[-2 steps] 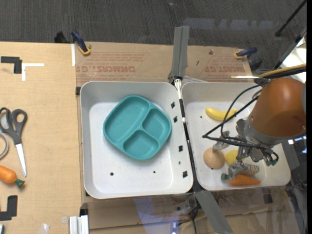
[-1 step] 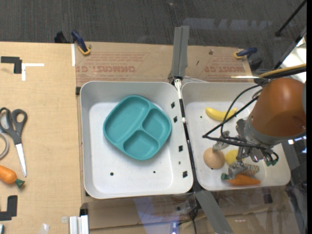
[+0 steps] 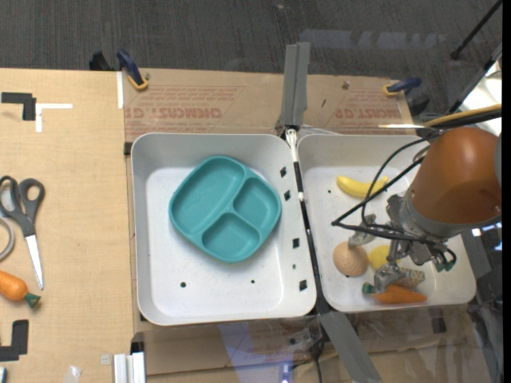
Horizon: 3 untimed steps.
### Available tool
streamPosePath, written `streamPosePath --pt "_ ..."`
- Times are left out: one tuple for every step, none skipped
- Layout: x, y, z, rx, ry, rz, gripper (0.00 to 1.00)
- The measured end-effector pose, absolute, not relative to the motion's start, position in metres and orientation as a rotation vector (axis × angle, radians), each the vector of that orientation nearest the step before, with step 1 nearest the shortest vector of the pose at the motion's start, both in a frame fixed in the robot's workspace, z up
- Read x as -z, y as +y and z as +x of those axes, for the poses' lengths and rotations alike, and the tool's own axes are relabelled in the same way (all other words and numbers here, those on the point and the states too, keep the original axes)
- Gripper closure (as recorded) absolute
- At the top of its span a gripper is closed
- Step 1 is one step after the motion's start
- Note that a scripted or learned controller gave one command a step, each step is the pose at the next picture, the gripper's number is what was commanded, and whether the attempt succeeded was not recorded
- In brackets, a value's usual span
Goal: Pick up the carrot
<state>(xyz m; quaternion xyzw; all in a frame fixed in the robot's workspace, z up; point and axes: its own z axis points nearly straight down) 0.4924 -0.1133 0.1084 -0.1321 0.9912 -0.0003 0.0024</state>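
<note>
Orange and grey filled the right side: the arm (image 3: 459, 178) hung low over the right bin (image 3: 319, 214), its bulk and a tangle of black cables (image 3: 375, 214) covering much of what lay beneath. The gripper (image 3: 389, 277) pointed down at the near edge of that bin, and how wide it stood could not be told, since the metal parts blurred together there. Right below it, touching or nearly so, lay the carrot (image 3: 402, 295), flat on the bin floor along the front wall, its green stub (image 3: 368, 289) at the left end. Nothing showed the carrot lifted; it looked to be resting on the bin. Just left of the gripper sat a tan, egg-like ball (image 3: 348, 259). A yellow piece (image 3: 378, 254) peeked out behind the wrist, mostly hidden, too little of it to name. Farther back in the same bin a banana (image 3: 357, 186) lay partly crossed by a cable.

Over in the left bin (image 3: 152, 238) sat a teal divided plate (image 3: 226, 208), three compartments, in plain sight. Out on the counter (image 3: 72, 182) at far left lay scissors (image 3: 26, 222), and a second carrot (image 3: 14, 286) near the frame edge, partly cut off, well apart from the arm. A grey ring (image 3: 5, 242) beside the scissors was also cropped.
</note>
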Motion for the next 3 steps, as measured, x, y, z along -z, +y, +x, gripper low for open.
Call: streamPosePath --pt "-0.108 -0.113 0.492 0.001 3.109 -0.415 0.0" --pt "-0.092 -0.098 0.485 -0.001 3.14 -0.007 0.0" --pt "-0.092 -0.095 0.486 -0.001 3.135 0.178 0.0"
